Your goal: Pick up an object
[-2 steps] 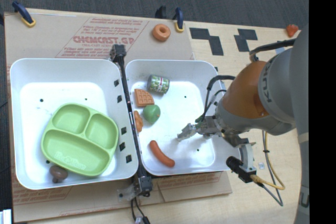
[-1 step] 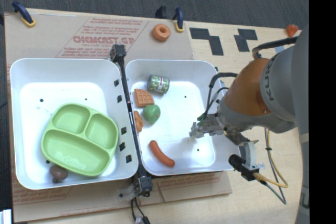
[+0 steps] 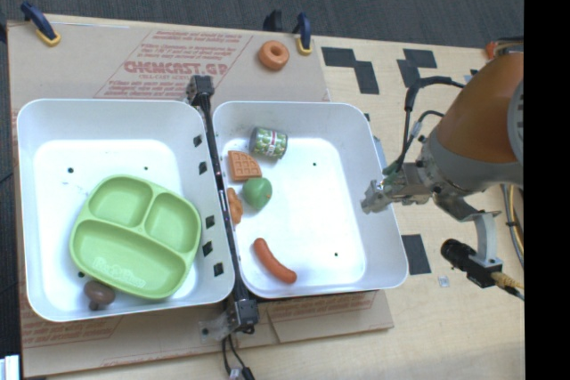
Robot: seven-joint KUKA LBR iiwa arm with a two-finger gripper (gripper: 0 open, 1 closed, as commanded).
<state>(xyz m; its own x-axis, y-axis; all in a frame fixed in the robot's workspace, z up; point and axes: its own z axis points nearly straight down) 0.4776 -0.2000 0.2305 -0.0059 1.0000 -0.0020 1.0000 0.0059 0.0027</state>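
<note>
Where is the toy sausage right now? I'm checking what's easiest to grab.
In the camera view, the toy sausage lies in the right bin, near its front edge, below the green ball and apart from it.

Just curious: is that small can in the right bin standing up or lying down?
Lying down. The can rests on its side near the bin's far wall, label facing up.

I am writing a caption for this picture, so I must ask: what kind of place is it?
Probably a robotics lab bench for grasping trials. Two white bins sit clamped side by side, toy food such as a sausage and a green plate lie in them, and a robot arm's end effector reaches in from the right.
</note>
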